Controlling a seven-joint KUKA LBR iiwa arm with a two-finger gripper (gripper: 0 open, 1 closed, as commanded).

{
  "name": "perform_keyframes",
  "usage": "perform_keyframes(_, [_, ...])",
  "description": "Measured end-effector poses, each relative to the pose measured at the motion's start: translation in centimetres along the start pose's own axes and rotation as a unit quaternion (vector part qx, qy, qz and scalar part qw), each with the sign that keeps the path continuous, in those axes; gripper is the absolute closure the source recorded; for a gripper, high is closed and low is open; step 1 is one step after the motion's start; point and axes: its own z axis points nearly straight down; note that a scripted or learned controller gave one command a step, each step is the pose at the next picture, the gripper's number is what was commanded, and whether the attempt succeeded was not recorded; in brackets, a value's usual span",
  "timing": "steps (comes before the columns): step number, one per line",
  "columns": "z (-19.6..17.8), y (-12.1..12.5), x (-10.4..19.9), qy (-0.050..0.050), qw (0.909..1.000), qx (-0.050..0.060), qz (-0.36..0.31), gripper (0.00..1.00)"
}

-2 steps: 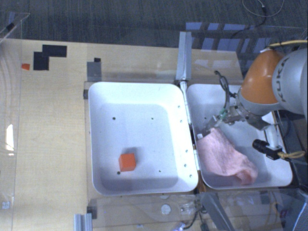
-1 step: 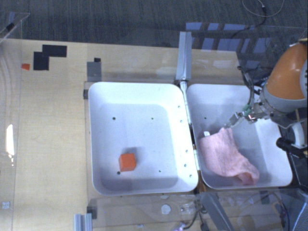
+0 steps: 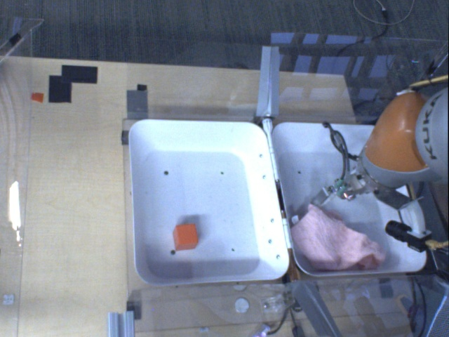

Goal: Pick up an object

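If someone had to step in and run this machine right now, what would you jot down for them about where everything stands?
Claw: low in the right bin, just above the upper edge of the pink cloth. Whether it is open or shut cannot be told from this view, and nothing can be seen held in it.
Things: the pink cloth lies crumpled at the near side of the right bin. An orange block sits alone on the floor of the left bin, toward its near left corner.
Done: nothing lifted yet; both things rest in their bins.
Left: grasp one thing, likely the cloth since it is nearest, and raise it clear.
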Motion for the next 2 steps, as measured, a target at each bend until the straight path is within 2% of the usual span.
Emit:
perform_keyframes(1, [-0.1, -2.4, 3.7, -0.001, 0.9954, -0.002, -0.096, 0.00])
perform_keyframes(2, [-5.7, 2.8, -2.8, 0.001, 0.9979, 0.004, 0.065, 0.00])
